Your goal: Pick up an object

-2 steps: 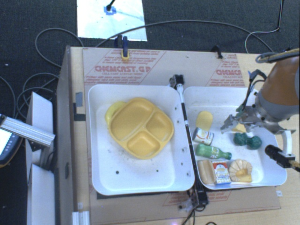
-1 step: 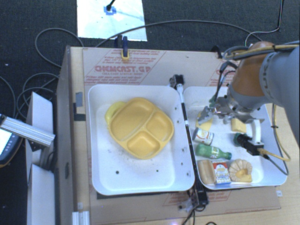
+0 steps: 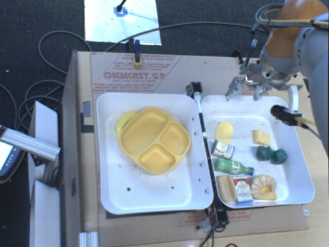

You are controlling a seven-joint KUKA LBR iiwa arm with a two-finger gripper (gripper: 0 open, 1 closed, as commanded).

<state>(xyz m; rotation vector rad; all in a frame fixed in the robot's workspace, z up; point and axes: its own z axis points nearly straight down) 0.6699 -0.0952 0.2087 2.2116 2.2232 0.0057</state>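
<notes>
My tool (image 3: 248,88) hangs released, holding nothing, over the right bin's (image 3: 303,158) far rim. The green bottle (image 3: 233,166) lies well below toward the near side, long axis running left-right.

In my right bin (image 3: 308,189) lie a pale yellow piece (image 3: 223,131), a small carton (image 3: 223,149), a green bottle (image 3: 233,166) on its side, a cheese wedge (image 3: 261,137), dark green grapes (image 3: 271,154) and a pastry (image 3: 263,187).
</notes>
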